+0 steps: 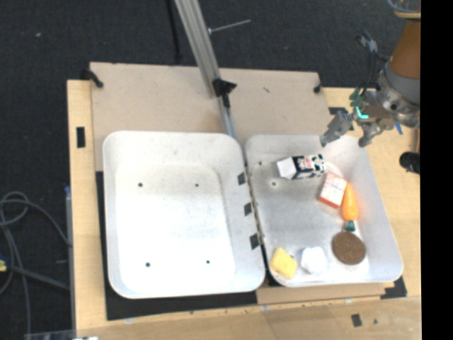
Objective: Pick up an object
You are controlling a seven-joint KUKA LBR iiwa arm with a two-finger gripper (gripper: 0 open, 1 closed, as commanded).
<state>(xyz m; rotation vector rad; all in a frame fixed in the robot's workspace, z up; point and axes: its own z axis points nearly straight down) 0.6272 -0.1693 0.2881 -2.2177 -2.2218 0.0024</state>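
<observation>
Objects for picking all lie in the right bin [375, 190]: a small white and black carton [301, 166] near its upper edge, an orange and white box [333, 190] just below and right of it, and a carrot-like orange piece [350, 204] touching that box. Along the bin's lower edge sit a yellow block [284, 263], a white lump [313, 260] beside it, and a brown disc [349, 248] to the right. Left bin [113, 190] adjoins it.

Camera view: gripper [350, 129] hangs over the right bin's upper right corner, fingers spread wide apart, nothing between them. It is clear of every item; the carton is nearest.
</observation>
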